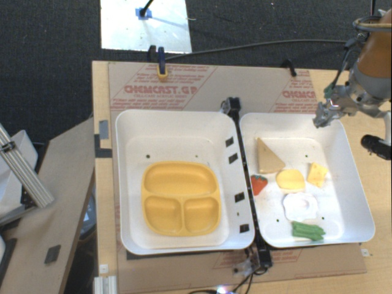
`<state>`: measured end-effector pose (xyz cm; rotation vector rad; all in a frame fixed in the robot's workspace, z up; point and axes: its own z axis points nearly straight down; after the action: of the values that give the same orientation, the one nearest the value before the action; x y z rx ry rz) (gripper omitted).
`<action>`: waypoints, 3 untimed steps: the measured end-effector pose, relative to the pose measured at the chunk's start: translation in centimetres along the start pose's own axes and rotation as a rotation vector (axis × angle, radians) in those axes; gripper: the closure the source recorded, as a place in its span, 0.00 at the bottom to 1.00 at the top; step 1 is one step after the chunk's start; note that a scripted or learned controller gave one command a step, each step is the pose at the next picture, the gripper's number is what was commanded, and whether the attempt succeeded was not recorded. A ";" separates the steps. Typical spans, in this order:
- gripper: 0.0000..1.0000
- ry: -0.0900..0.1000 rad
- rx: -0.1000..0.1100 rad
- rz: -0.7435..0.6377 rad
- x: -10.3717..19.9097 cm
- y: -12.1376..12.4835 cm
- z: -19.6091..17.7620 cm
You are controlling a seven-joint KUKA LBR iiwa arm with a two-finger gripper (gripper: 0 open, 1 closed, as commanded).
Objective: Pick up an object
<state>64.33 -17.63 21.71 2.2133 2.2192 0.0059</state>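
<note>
The gripper (324, 116) is seen poised above the far right corner of the right bin (355, 164), and nothing is seen between its tips; whether it is released or clenched cannot be told. The approach step is judged to be in hand; a descent over one item is called for next. A pale yellow round piece (290, 179) is seen lying flat mid-bin, beside a tan wedge (268, 158).
</note>
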 end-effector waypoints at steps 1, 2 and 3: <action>1.00 0.001 0.001 -0.002 -0.2 0.7 -4.6; 1.00 0.004 0.006 -0.007 6.0 -0.4 -4.2; 1.00 0.004 0.006 -0.006 10.6 -0.1 -3.4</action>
<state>64.19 -7.00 25.09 2.2114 2.2311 0.0036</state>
